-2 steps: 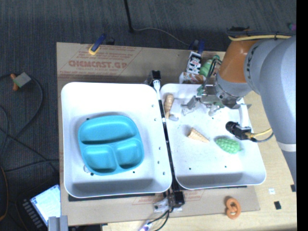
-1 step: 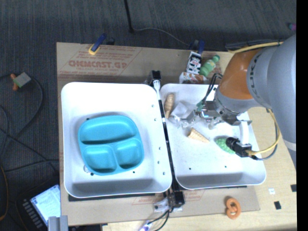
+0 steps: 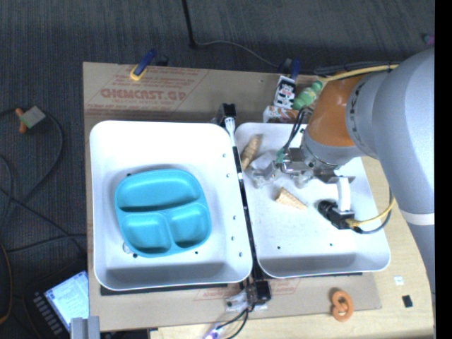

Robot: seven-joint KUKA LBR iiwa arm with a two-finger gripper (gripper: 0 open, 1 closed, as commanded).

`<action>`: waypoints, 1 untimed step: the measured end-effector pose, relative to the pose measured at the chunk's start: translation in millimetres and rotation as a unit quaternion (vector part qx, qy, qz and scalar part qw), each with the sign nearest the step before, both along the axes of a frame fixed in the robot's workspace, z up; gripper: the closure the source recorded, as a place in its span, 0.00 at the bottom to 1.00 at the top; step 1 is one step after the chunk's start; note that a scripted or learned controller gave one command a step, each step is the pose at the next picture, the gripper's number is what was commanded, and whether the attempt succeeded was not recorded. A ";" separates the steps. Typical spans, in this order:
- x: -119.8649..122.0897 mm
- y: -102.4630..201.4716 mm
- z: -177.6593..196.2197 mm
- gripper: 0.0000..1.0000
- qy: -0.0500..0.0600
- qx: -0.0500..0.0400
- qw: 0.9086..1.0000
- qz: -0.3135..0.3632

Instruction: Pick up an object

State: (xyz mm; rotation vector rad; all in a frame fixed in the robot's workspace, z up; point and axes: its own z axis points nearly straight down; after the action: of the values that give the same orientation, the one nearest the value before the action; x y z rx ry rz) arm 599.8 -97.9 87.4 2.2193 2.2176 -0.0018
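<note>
In the right bin (image 3: 353, 260), a tan cone (image 3: 289, 199) lies near the middle. A second tan cone (image 3: 251, 150) lies by the bin's back left corner. A pale grey, partly clear item (image 3: 263, 172) rests between them, and I cannot make out what it is. My gripper (image 3: 291, 165) hangs low over the bin, just right of the grey item and just above the middle cone. The grey arm with its orange band (image 3: 330, 122) covers the bin's back right part. A black plug on a yellow cable (image 3: 337, 215) hangs by the arm.
The left bin (image 3: 106, 260) holds a blue divided tray (image 3: 162, 210). A divider (image 3: 240, 189) separates the two bins. A blue clamp (image 3: 144, 63) and small packets (image 3: 285, 94) sit at the bench's back edge. An orange ring (image 3: 342, 304) lies in front of the right bin.
</note>
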 end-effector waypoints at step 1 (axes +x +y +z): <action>1.0 -1.4 10.6 1.00 -0.002 -0.002 1.000 0.000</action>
State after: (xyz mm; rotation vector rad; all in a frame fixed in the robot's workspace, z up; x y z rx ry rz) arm 600.8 -99.3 97.9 2.2163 2.2126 -0.0002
